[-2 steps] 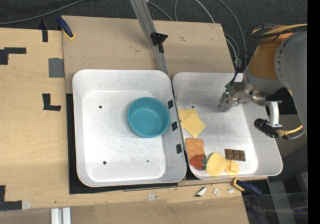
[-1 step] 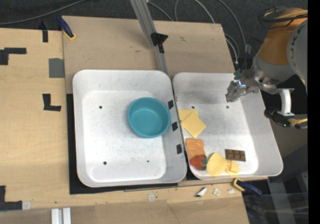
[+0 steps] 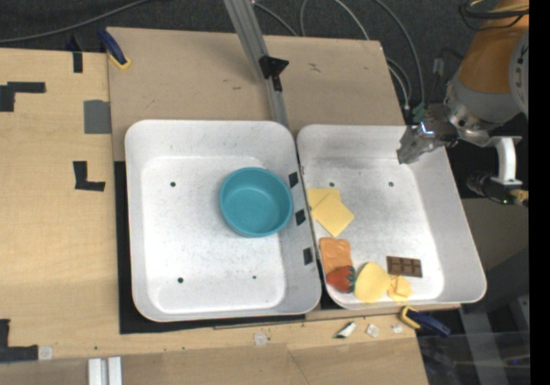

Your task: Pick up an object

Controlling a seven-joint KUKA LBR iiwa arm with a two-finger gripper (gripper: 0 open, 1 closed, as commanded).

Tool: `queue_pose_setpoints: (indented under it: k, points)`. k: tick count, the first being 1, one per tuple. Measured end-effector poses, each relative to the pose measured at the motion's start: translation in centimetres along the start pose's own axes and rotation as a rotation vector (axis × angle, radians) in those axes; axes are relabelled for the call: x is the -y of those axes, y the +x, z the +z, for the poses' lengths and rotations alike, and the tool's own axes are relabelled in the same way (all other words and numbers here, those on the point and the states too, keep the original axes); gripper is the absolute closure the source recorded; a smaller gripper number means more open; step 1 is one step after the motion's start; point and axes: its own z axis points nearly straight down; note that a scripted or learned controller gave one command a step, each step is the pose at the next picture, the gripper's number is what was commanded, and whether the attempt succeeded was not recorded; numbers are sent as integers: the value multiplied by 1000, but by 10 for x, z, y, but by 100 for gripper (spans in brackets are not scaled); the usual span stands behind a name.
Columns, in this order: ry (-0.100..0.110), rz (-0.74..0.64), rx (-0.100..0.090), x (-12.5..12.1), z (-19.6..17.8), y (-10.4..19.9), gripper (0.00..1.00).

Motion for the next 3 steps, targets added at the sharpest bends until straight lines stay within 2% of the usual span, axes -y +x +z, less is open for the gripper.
queue_pose_setpoints:
  k: [1,3]
  points:
    - [0,1,1,4,-47,-6,100]
    - [7,-3,-2,27,-37,82,100]
